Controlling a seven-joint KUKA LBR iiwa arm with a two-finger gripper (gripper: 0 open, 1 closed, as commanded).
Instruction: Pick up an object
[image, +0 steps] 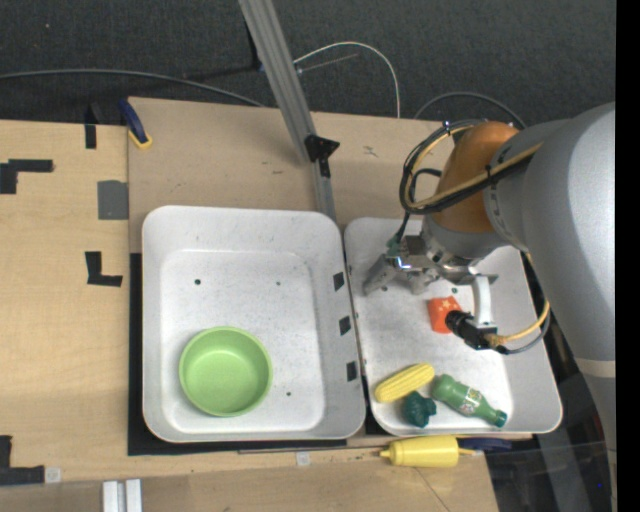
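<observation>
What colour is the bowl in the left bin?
Light green bowl, clear in the camera view.

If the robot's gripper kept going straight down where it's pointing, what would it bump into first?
Probably the bare white floor of the right bin. The gripper points down over the bin's upper part. The orange object lies just beside it, and the yellow corn and green bottle are farther off. Depth is hard to judge from above.

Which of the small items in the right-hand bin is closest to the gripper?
The orange block, just below the gripper; the yellow corn and green bottle lie at the bin's near edge.

Even, soft lighting; slightly grainy
</observation>
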